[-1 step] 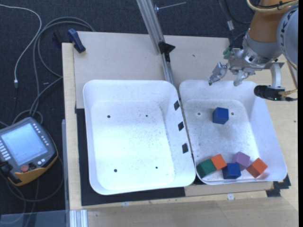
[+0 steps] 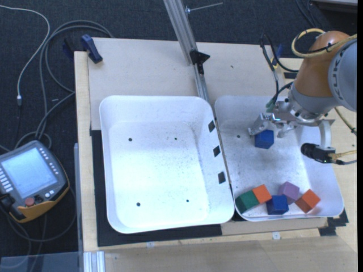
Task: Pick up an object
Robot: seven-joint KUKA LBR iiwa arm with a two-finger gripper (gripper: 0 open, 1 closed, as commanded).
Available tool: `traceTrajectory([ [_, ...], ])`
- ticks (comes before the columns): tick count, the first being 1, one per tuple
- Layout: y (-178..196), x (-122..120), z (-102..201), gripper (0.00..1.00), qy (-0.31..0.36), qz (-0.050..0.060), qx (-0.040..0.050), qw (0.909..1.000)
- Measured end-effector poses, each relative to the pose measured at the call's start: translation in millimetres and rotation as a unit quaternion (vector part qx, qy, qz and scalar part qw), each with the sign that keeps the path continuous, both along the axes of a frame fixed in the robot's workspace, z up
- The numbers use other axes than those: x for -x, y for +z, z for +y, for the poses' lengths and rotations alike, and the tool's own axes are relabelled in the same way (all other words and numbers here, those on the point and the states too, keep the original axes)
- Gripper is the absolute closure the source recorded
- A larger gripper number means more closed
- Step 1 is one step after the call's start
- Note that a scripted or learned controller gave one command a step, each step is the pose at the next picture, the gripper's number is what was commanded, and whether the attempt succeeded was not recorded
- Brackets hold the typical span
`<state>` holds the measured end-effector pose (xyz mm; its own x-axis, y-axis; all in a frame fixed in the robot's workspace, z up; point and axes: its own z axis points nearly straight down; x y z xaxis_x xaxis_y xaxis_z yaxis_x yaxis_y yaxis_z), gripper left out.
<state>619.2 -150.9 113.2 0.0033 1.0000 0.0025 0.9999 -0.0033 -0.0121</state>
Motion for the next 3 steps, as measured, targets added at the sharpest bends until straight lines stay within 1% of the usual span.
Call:
traceTrajectory([
  [1,17,-5,2,1.0,0.002,-0.007,0.0007,1.0],
  [2,92,-5,84,1.0,0.006,-0.011,-0.0002,0.9999],
  [3,33,-47,68,1.0,0.002,-0.006,0.0018,1.0],
])
